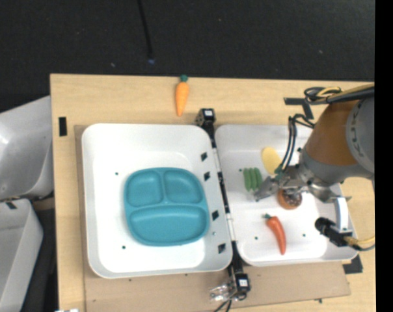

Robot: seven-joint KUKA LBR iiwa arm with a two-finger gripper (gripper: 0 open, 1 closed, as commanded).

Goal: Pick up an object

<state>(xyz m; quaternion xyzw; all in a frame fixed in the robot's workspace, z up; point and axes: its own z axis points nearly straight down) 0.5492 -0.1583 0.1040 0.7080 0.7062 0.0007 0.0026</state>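
The right bin (248, 252) holds a green ridged piece (252, 179), a yellow piece (270, 158), a red chili pepper (276, 233) and a small brown-red round piece (289, 201). My gripper (279, 188) hangs low over this bin, between the green piece and the round piece and just below the yellow one. The arm's wrist covers part of the round piece. Whether anything is held cannot be made out.
A blue divided plate (165, 206) lies in the left bin (99, 148). An orange carrot (181, 97) rests on the bench behind the bins. Cables and a black fitting (330, 230) hang at the arm's side, near the right bin's right wall.
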